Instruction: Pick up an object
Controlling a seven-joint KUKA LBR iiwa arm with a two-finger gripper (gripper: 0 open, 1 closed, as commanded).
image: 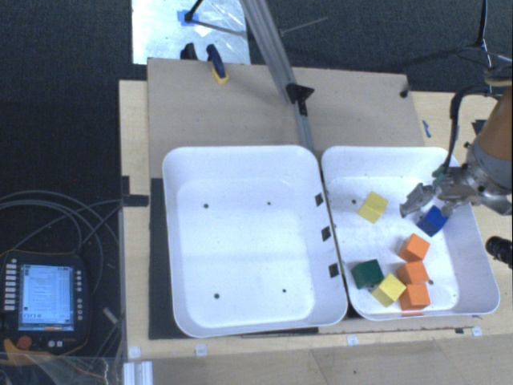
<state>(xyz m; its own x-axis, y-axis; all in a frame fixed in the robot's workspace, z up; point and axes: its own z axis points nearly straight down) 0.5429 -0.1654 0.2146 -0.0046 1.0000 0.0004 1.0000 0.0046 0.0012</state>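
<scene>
1. The right shallow white plastic bin (473,291) sits on the tan counter (353,107), pressed against the left shallow white plastic bin (180,247) along their shared rims. The loose blocks crowd the right bin's near corner; the far part of its floor is bare.
2. A slanted grey metal pole (268,34) crosses above the far edge of the counter and ends at the seam between the bins.
3. The grey metal two-finger tool (425,203) reaches in from the right, over the middle of the right bin. A small blue cube (432,220) sits right at its fingertips; whether the fingers actually clamp it cannot be told.
4. A small yellow cube (373,207) lies just left of the tool. Nearer the front edge lie three small orange cubes (414,247), a small dark green cube (368,273) and a second yellow cube (389,289), packed close.
5. A black handheld control pendant (42,299) lies left of the counter; its lit screen text is too small to read.
</scene>
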